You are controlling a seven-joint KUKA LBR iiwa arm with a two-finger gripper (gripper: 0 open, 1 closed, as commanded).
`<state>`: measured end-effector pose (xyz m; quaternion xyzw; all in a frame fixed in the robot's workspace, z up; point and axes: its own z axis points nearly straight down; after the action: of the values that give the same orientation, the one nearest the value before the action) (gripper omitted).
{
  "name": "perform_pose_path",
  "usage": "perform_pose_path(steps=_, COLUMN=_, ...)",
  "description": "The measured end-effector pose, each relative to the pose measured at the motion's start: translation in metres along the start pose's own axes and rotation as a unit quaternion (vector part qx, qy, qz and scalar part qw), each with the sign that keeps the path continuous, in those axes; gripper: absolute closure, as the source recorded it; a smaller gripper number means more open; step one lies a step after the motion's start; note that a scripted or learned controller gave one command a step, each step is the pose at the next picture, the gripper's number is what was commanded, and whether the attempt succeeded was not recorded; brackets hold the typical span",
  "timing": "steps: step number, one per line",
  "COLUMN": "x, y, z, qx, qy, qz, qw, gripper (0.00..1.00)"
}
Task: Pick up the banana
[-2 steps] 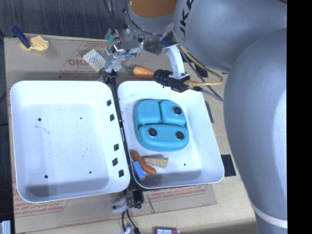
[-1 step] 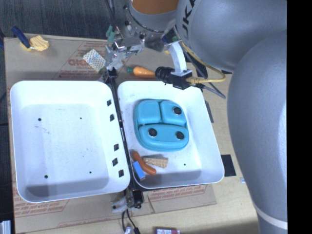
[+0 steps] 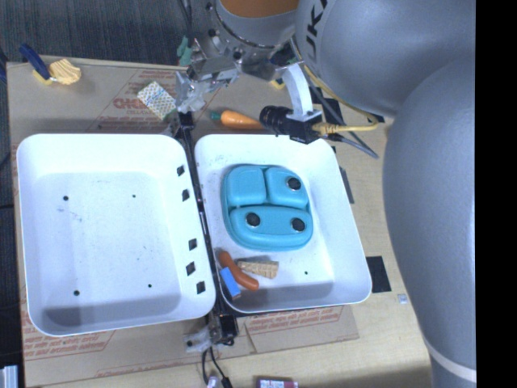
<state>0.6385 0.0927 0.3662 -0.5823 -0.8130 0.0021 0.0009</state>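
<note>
The grey arm's gripper [image 3: 199,83] hung over the tabletop [image 3: 105,107] just behind the two white bins [image 3: 32,217]; whether it was open or closed could not be told. A pale yellow object [image 3: 66,73], possibly the banana, lay far left, well apart from it.

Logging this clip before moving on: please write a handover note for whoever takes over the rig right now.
Gripper: over the bench behind the gap between the two bins, nothing visibly held.
Right white bin: holds a blue moulded plastic piece and small orange, blue and tan bits at its near-left corner.
Pale yellow lump at the bench's far left: possibly the banana, cannot tell.
Done: no pick yet.
Left: locate, grasp and lift the banana.
</note>
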Motion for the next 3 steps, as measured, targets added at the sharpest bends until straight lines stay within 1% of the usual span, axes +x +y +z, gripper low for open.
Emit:
perform_pose_path(steps=1, x=0.001, y=0.001, z=-0.01, qx=0.0, qy=0.0, qz=-0.003, qw=1.0, gripper=1.0)
perform_pose_path(steps=2, x=0.046, y=0.022, z=0.084, qx=0.001, qy=0.001, qz=0.17, qw=0.9855, gripper=1.0)
perform_pose_path(steps=3, x=0.066, y=-0.03, z=0.143, qx=0.002, qy=0.001, qz=0.306, qw=0.952, gripper=1.0)
